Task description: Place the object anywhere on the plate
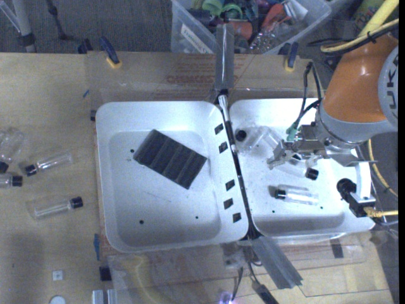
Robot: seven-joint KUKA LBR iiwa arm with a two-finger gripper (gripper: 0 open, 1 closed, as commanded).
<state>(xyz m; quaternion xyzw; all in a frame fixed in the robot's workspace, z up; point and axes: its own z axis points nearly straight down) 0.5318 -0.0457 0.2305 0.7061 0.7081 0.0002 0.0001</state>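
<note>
My arm (pixel 364 81) runs off the right edge, so most of it is cut away. My gripper (pixel 278 157) sits over the right bin (pixel 266 109), its fingertips too blurred to read. Near the gripper, a clear vial (pixel 253 137) smears against the white floor; its outline is uncertain.

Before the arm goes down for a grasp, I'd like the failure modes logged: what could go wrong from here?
1. The vials in the right bin are clear; the one lying at the front may roll or slip out of the jaws.
2. The gripper is close beside the other vial and could knock it.
3. The dark ribbed plate lies in the left bin, so a carry must cross the divider.
</note>
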